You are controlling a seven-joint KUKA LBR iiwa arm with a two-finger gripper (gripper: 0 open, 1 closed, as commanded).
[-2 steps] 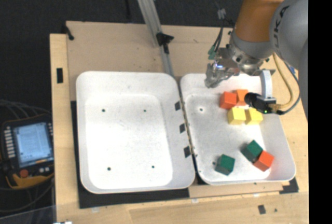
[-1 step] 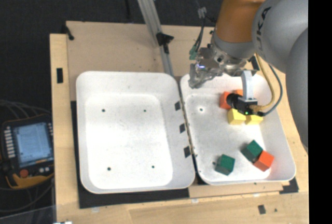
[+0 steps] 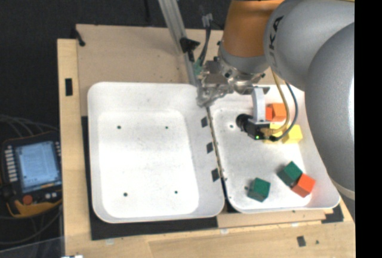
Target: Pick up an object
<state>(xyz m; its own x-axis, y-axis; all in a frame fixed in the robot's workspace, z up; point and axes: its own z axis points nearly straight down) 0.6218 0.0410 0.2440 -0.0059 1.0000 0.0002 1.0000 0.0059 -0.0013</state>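
Note:
My gripper hangs over the back end of the ridge between the two bins, below the orange wrist band. The right bin holds several blocks. An orange block and a yellow block lie at its back right, to the right of the gripper. One green block sits near the front edge. Another green block touches an orange block at the front right. No block touches the gripper.
The left bin is a shallow white tray beside the right one. A slanted metal rail rises behind the bins near the wrist. The large grey arm covers the right bin's far right side.

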